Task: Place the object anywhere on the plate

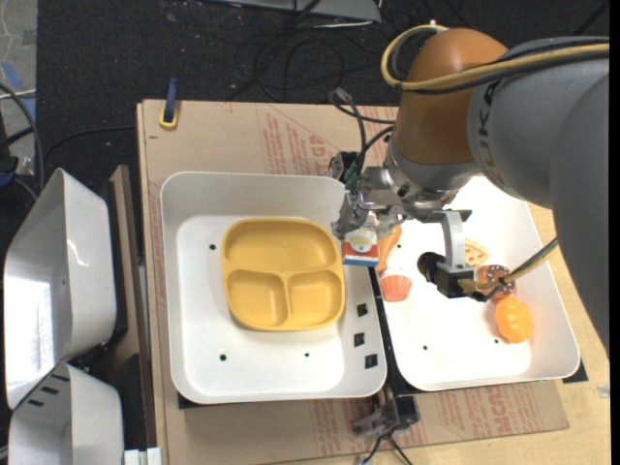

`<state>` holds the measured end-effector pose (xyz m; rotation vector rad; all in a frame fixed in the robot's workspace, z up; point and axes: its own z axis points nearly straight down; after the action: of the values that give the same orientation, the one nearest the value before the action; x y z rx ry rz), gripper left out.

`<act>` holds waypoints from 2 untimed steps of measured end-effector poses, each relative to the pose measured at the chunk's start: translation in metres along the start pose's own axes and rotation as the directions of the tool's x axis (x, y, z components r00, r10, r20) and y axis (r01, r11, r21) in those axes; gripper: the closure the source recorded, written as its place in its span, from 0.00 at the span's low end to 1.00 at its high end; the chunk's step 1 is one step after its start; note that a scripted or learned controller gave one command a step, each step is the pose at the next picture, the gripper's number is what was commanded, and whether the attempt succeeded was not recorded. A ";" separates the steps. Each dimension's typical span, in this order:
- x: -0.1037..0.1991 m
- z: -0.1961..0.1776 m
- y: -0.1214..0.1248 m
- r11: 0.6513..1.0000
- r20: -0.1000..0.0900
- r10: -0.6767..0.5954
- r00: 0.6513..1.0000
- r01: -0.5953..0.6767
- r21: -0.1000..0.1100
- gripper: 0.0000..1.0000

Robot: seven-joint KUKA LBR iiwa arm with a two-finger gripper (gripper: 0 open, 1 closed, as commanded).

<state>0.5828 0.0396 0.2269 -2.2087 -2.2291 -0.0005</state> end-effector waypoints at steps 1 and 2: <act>0.050 0.009 -0.012 1.000 0.002 0.002 1.000 -0.002 0.000 1.00; 0.100 0.004 -0.019 1.000 0.002 0.001 1.000 -0.001 -0.002 1.00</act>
<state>0.5631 0.1391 0.2234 -2.2121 -2.2295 -0.0004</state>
